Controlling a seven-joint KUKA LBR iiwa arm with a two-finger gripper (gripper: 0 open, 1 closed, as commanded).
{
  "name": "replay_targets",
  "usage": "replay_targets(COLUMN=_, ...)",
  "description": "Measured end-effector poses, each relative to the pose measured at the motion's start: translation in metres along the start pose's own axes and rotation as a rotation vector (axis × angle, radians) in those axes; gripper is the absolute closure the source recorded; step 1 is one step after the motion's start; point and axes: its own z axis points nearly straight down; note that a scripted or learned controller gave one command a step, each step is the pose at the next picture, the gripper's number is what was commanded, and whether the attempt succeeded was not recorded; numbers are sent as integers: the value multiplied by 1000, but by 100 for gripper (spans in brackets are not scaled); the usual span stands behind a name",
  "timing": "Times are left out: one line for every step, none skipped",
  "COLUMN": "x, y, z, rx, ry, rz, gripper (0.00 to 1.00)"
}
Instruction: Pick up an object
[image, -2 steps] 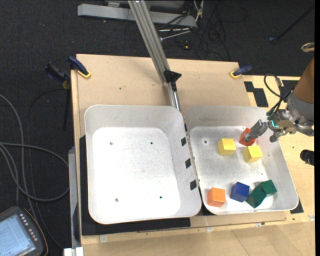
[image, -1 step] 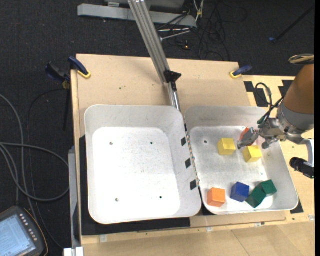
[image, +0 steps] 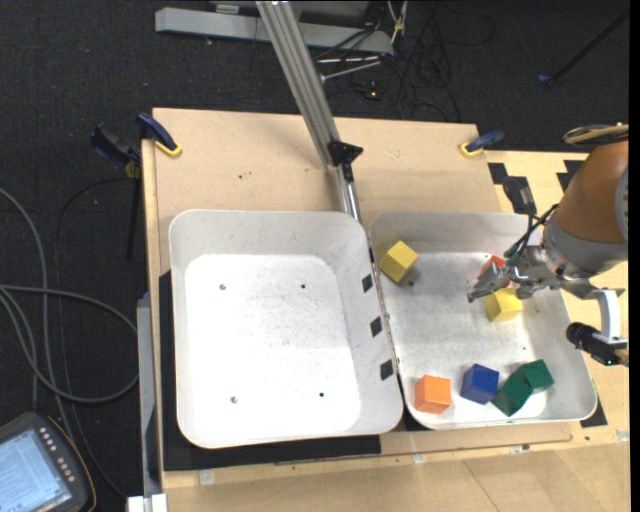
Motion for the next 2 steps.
replay_targets(x=-1, y=3, z=4, rx=-5, ry=-3, rz=1, gripper=0)
replay_targets(x=-1, y=5, z=-6, rx=-9, ry=-5, rz=-1, gripper=100)
